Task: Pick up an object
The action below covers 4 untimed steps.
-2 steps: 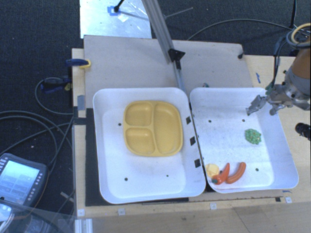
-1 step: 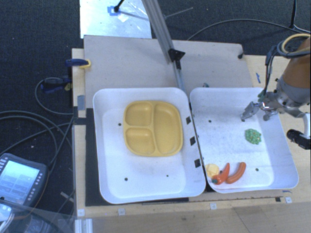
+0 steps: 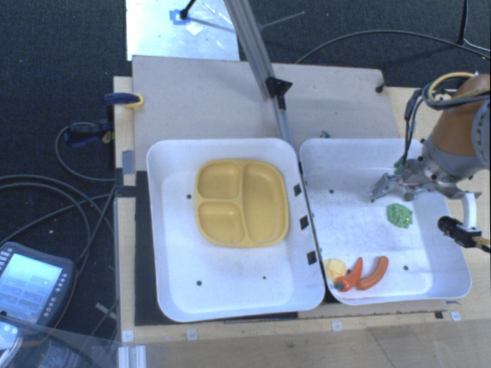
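The gripper hovers in the right bin, fingers spread and gripping nothing, just above the green lump.

Robotics lab: bench, teach pendant, floor cables.

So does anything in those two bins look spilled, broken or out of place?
Nothing stands out. The yellow tray lies flat in the left bin. In the right bin, the green piece sits alone, and the two sausages and a yellow piece are bunched at the front edge, all intact.
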### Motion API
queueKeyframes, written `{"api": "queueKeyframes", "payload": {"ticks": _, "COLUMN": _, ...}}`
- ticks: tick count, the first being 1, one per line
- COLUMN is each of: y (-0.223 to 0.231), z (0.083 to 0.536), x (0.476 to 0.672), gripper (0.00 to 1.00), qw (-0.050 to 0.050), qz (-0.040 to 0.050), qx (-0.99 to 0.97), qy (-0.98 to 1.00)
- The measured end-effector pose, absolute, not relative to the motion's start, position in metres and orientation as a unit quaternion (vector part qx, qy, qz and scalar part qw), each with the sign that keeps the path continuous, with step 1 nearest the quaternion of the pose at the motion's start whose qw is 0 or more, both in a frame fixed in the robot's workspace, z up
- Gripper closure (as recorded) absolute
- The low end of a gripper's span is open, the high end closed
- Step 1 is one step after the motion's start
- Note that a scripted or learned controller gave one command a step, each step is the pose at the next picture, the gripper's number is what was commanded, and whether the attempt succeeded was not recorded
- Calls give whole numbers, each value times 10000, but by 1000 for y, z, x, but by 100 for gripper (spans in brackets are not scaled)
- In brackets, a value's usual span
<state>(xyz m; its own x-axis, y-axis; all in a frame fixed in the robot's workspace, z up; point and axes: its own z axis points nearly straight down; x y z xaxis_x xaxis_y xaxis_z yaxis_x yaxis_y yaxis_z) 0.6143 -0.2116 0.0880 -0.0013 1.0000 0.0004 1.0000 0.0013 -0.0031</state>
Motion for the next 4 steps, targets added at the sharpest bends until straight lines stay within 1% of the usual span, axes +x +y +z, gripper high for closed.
{"api": "queueKeyframes", "payload": {"ticks": 1, "y": -212, "z": 103, "x": 617, "gripper": 100, "qw": -23, "qz": -12, "qx": -7067, "qy": -7075}}
{"api": "queueKeyframes", "payload": {"ticks": 2, "y": -207, "z": 148, "x": 617, "gripper": 100, "qw": -23, "qz": -16, "qx": -7050, "qy": -7092}}
{"api": "queueKeyframes", "payload": {"ticks": 3, "y": -200, "z": 211, "x": 622, "gripper": 100, "qw": -43, "qz": -25, "qx": -7039, "qy": -7103}}
{"api": "queueKeyframes", "payload": {"ticks": 4, "y": -200, "z": 253, "x": 624, "gripper": 100, "qw": -33, "qz": -19, "qx": -7042, "qy": -7100}}
